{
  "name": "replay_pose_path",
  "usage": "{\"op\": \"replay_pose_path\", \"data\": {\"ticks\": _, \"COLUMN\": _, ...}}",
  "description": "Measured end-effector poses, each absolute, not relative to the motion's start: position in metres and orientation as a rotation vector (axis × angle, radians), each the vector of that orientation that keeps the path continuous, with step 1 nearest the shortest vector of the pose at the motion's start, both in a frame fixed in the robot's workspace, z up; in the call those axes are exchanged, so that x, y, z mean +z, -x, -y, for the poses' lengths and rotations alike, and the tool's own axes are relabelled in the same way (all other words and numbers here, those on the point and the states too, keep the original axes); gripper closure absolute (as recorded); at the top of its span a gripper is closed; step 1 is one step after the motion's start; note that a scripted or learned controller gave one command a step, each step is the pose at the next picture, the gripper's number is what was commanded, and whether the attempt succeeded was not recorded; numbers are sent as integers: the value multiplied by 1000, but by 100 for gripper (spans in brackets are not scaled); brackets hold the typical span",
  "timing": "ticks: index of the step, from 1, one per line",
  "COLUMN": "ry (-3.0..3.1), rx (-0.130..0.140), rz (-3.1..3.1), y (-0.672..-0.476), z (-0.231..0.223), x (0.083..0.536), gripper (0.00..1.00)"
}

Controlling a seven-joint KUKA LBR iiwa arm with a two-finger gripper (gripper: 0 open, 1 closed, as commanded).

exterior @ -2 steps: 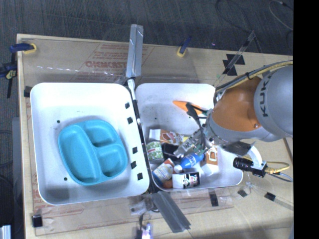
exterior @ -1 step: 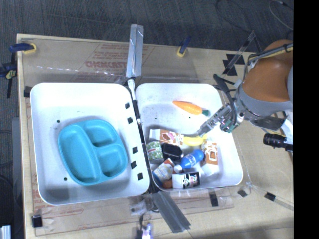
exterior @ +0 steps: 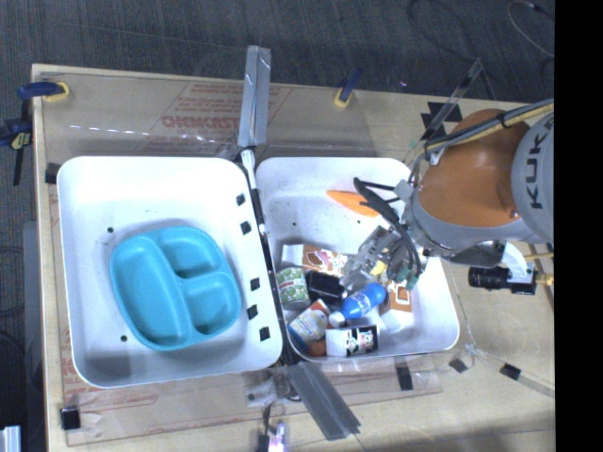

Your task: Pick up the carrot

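Camera view: gripper sits low in the right bin, over the packed clutter in the bin's near half. Can't tell whether it's released, clenched or grasping anything; metal parts & cables blur together there. Nothing visibly held.

Just behind it, twd the bin's far side, carrot lies flat on white floor, orange, pointed end twd bin centre, its other end hidden under the black cabling of the wrist. Carrot is apart from the clutter pile.

Right below the gripper: blue bottle, touching small packets. Near it, a green-labelled can by the divider, a black-and-white carton at the near wall, plus misc printed packets betw. them, all crowded & touching.

Arm w/ orange band comes in from right, over the bin's right rim.

Left bin holds a teal divided tray, three compartments, lying flat, well apart from the arm.
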State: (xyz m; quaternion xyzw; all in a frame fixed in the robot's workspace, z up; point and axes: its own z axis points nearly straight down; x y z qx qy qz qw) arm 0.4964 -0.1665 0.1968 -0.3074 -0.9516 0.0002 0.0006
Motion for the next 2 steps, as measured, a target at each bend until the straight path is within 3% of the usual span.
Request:
{"op": "replay_pose_path", "data": {"ticks": 1, "ry": 1152, "rx": 2, "rz": 2923, "y": -613, "z": 211, "x": 206, "gripper": 100}}
{"op": "replay_pose_path", "data": {"ticks": 2, "ry": 1152, "rx": 2, "rz": 2923, "y": -613, "z": 211, "x": 206, "gripper": 0}}
